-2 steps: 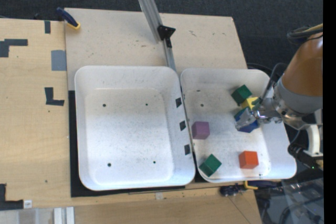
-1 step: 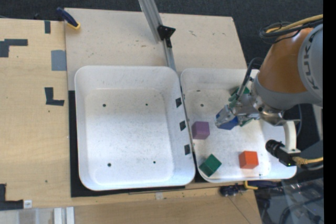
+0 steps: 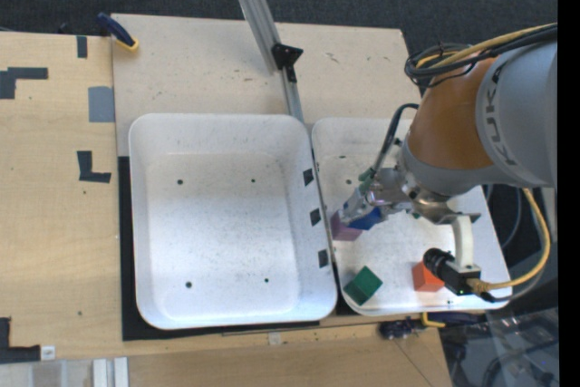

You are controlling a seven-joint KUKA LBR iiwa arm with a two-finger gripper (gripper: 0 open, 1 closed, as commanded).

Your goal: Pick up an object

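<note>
The arm reaches into the right bin (image 3: 340,139) from the right, its wrist low over the bin's middle. Under the wrist, the gripper (image 3: 370,206) sits right at a blue object (image 3: 365,218) and a purple block (image 3: 345,228) that lie touching each other. Much of the gripper is hidden by the wrist. A green block (image 3: 363,284) lies near the bin's front edge. An orange block (image 3: 426,277) lies at the front right, beside a black part of the arm's fittings.
The left bin (image 3: 145,140) stands beside the right one, sharing a raised rim (image 3: 319,222). A slanted metal pole (image 3: 258,4) crosses the bench behind the bins. Cables loop off the arm at the right.
</note>
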